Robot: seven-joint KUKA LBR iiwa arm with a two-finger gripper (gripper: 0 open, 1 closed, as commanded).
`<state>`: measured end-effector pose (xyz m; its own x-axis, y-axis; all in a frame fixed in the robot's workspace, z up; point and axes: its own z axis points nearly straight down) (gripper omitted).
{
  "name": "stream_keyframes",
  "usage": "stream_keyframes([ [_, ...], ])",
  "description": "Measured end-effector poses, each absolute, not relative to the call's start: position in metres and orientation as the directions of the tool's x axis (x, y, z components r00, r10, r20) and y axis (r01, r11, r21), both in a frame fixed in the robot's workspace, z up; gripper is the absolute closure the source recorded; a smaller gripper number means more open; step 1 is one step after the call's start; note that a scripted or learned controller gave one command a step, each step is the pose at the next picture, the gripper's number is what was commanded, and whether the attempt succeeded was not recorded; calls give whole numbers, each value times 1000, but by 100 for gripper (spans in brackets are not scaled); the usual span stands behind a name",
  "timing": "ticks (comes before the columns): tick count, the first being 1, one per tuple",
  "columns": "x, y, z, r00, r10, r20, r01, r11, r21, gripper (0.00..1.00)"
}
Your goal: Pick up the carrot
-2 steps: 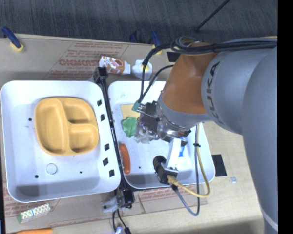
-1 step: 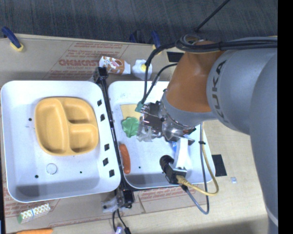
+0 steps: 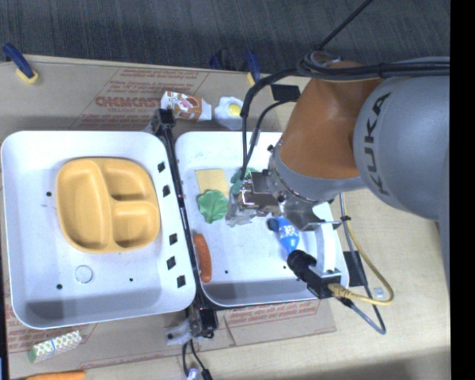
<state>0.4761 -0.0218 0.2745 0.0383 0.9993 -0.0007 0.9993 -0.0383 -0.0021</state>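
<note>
The carrot (image 3: 203, 257), a short orange stick, lies in the right bin (image 3: 245, 291) against its left wall, near the front. My gripper (image 3: 240, 210) hangs over the middle of that bin, right beside a green leafy piece (image 3: 212, 205). It is up and to the right of the carrot and apart from it. Nothing touches the carrot. The arm's orange band and grey body cover the right part of the bin.
A yellow slab (image 3: 211, 180) lies behind the green piece, and a blue object (image 3: 285, 234) sits under the wrist. The left bin (image 3: 32, 291) holds a yellow divided plate (image 3: 109, 203). Small packets (image 3: 182, 105) sit on the cardboard behind the bins.
</note>
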Motion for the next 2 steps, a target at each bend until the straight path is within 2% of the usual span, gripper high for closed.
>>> stream_keyframes([
  [1, 476, -48, 277, 9, 1000, -1, 1000, -9, -1, 100],
  [2, 476, -77, 280, -106, 994, -1, 994, 106, 0, 100],
])
